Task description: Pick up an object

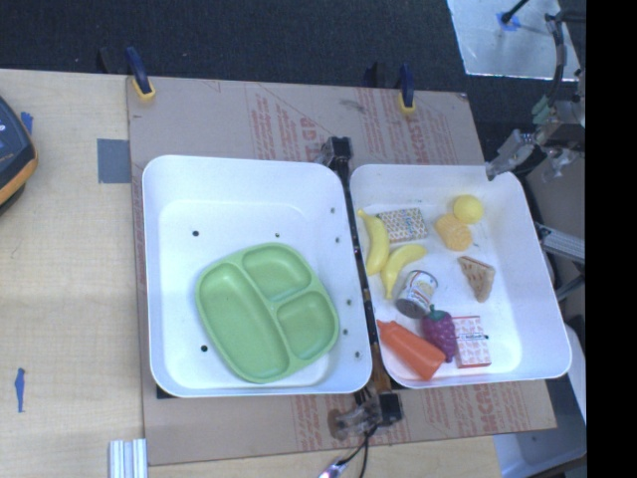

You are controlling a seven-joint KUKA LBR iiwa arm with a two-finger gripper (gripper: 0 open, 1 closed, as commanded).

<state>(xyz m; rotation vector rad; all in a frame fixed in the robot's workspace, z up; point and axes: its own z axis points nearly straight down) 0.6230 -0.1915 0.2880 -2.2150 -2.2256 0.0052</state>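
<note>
The right bin (532, 257) holds several small items. Two yellow bananas (378, 243) lie by its left wall, with a patterned cracker box (401, 224) beside them. A lemon (467, 207) and an orange (454, 234) sit near the back. A bread slice (478, 278), a tin can (416, 292), purple grapes (439, 333), an orange carrot (409, 351) and a small red-and-white box (471, 343) lie toward the front. My gripper (518, 150) hangs at the view's right edge, just past the bin's far right corner, apart from every item.
The left bin (169, 217) holds a green divided plate (267, 310). A cardboard sheet (299, 118) lies under both bins, held by blue clamps (139, 73). A yellow-black device (12, 157) sits at the far left of the bench.
</note>
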